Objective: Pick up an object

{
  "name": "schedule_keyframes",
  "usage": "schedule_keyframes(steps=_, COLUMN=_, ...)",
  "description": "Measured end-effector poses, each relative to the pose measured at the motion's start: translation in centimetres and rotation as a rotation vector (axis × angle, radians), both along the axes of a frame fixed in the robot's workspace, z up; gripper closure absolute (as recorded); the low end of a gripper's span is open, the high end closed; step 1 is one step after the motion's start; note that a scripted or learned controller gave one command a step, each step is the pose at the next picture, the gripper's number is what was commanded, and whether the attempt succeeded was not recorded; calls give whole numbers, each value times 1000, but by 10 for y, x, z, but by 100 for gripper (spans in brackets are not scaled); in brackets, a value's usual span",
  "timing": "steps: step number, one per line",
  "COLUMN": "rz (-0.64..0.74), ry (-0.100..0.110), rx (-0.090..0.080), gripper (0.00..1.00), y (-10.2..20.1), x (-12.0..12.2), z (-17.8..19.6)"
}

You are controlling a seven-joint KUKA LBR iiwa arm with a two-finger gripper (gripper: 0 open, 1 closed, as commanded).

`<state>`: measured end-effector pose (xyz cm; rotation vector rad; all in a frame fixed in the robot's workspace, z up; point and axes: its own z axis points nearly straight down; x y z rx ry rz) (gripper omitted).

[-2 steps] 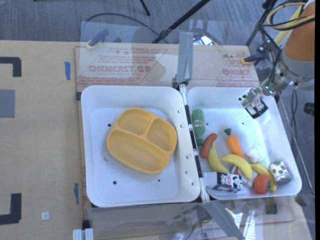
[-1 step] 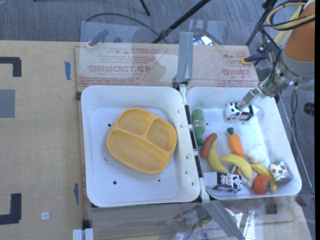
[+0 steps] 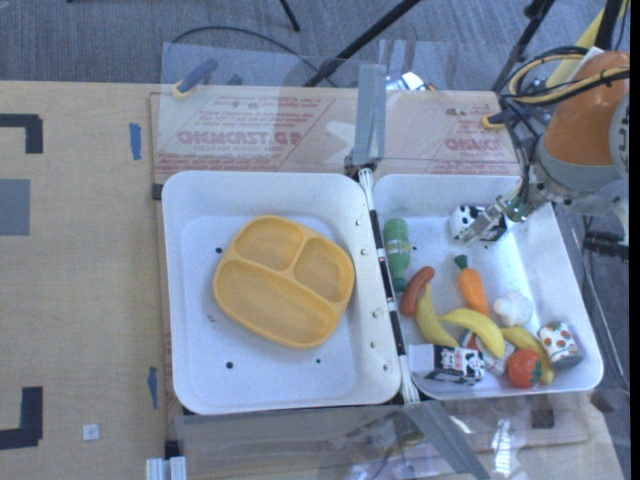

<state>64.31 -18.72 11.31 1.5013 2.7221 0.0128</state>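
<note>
My gripper (image 3: 492, 220) is low over the back of the right bin (image 3: 570, 268), under the orange-banded wrist. A small black-and-white toy (image 3: 462, 221) lies right at its tip, on its left side; I cannot make out whether it is gripped. Further forward in that bin lie a green bottle (image 3: 397, 246), a red sausage (image 3: 417, 288), a carrot (image 3: 471, 288), two bananas (image 3: 478, 328), a white lump (image 3: 513, 308), a tomato (image 3: 522, 366), a small can (image 3: 560, 341) and a cow-patterned carton (image 3: 458, 361).
The left bin (image 3: 190, 268) holds a yellow divided plate (image 3: 284, 280). A ridge (image 3: 380, 278) separates the two bins. Clear plastic sheets stand behind the bins, and cables hang by the arm at the upper right.
</note>
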Motion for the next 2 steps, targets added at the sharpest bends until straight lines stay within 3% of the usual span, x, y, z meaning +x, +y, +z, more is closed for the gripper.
schedule_keyframes(steps=1, rz=195, ry=-18, rx=-17, gripper=0, y=33, x=-42, z=-6)
schedule_keyframes(steps=2, rz=262, ry=-15, rx=-21, gripper=0, y=48, x=-48, z=-6)
